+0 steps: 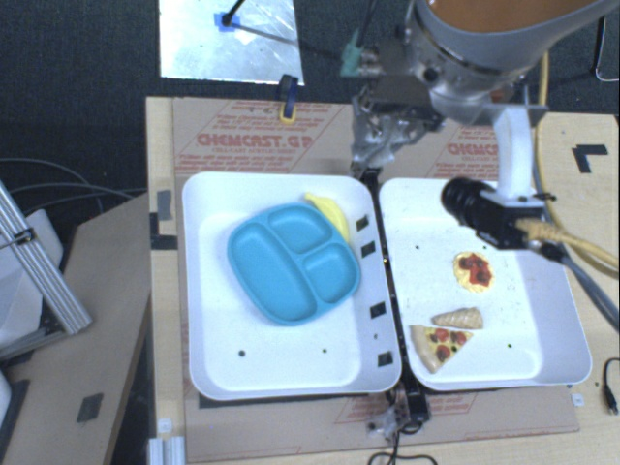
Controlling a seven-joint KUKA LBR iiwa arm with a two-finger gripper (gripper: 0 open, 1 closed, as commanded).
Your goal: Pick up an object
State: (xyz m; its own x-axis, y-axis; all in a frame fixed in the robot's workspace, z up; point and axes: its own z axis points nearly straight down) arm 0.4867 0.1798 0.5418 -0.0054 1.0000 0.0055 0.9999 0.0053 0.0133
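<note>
The left bin (218,356) holds a blue divided plate (293,262) with a yellow banana (331,213) lying against its far edge. In the right bin (557,347) lie a small round red-and-yellow pizza (473,271), a tan cone-shaped piece (457,318) and a pizza slice (436,345). My gripper (369,165) hangs over the far end of the wall between the two bins. It is raised above them and apart from every object. Nothing shows in its grasp.
A black cylinder (478,211) with cables juts over the far part of the right bin. The grey arm (484,27) fills the upper right. A cardboard sheet (252,139) lies under the bins, and a shiny square plate (230,25) lies beyond it.
</note>
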